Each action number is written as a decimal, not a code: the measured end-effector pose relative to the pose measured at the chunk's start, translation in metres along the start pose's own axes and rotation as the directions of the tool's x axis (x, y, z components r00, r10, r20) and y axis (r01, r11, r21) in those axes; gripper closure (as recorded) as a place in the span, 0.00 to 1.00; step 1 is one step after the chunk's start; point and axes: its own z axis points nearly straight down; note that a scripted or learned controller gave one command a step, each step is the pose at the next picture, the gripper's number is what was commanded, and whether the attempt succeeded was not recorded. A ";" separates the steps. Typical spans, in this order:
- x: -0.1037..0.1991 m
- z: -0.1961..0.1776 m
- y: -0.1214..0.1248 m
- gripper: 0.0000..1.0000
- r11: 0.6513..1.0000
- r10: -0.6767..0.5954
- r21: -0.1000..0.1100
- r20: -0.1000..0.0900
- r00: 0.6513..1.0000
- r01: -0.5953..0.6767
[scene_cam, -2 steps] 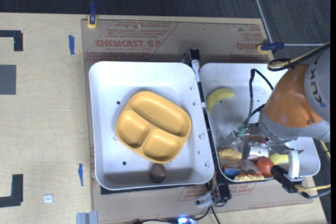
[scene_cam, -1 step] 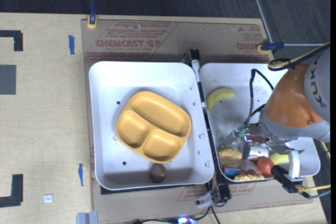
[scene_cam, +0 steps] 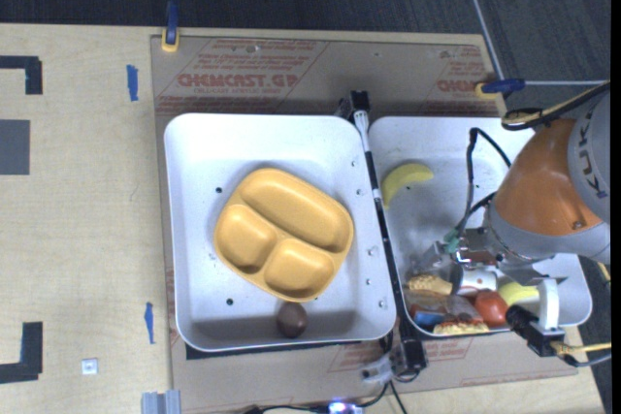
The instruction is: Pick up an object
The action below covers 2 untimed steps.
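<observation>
Two shallow white bins sit side by side on a cardboard sheet laid over the pale wooden worktop. The left bin holds a yellow three-compartment tray, lying at a tilt across the bin's middle with one long compartment toward the far side and two smaller ones toward the near side; a small brown rounded object lies just beside the tray's near edge, close to the bin's front wall. The right bin holds a yellow banana-shaped object alone in its far left part, well apart from a cluster of small items crowded in the near part: an orange-and-cream corn-like piece, a red rounded piece, a yellow piece and a flat multicoloured item against the front wall. The arm enters from the right, its orange band above the wrist, and bends downward over the near right part of the right bin, with black cables looping along it. The tool is lowered into the cluster, beside the corn-like piece and the red piece; its fingers are hidden among the items, so whether it is open, closed or gripping anything cannot be told. Blue clamps fix the cardboard's far corners.
</observation>
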 end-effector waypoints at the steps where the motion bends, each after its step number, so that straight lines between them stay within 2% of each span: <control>1: 0.007 0.000 0.000 0.00 1.000 0.002 -0.001 0.004 1.000 -0.002; 2: 0.008 0.000 0.000 0.00 1.000 0.003 -0.002 0.004 1.000 -0.003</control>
